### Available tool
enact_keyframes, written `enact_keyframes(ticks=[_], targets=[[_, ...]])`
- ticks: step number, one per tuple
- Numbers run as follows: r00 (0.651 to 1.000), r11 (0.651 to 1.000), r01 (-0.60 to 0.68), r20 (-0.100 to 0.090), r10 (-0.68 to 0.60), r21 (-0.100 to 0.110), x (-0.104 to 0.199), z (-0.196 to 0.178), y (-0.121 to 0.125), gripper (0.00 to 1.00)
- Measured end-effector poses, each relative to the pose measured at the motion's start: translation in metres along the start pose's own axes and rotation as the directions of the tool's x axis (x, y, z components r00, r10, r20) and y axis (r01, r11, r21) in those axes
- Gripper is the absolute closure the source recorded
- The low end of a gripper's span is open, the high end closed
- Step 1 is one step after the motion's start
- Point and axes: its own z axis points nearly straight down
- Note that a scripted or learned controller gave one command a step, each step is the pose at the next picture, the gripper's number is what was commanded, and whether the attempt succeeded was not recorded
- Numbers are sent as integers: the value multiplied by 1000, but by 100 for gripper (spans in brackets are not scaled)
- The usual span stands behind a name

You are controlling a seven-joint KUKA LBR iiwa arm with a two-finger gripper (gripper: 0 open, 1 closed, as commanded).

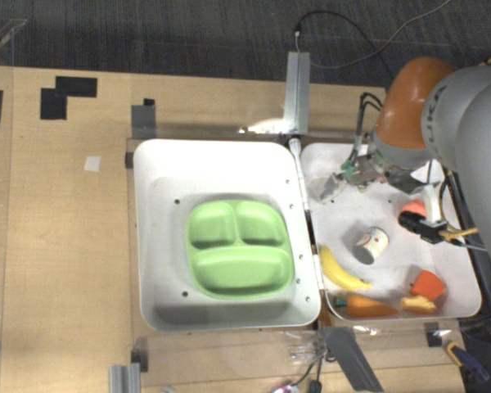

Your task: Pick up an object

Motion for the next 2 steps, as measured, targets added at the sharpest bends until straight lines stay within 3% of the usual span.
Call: enact_keyframes(ticks=[1,2], targets=[[999,999,-51,0,51,1,-13,-19,-90,0],[997,997,-82,6,82,-10,13,3,-103,0]])
